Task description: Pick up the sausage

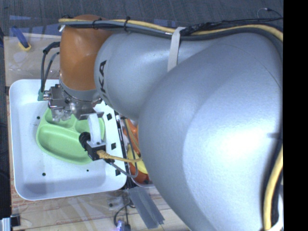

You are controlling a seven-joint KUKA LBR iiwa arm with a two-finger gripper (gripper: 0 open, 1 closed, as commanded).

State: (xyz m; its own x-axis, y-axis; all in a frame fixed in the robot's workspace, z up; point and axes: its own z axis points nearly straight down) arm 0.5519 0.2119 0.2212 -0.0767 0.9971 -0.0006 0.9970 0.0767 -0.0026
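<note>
Arm over left bin; gripper above green dish.
Risk: no sausage seen under it, so grasp may miss or snag dish. Grip state: can't tell.

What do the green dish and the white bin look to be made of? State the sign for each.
Green dish: probably moulded plastic or silicone, going by its even pale green colour, rounded rim and soft sheen. White bin: likely hard plastic, smooth and semi-glossy, with rounded corners and a raised lip; painted metal cannot be ruled out.
</note>
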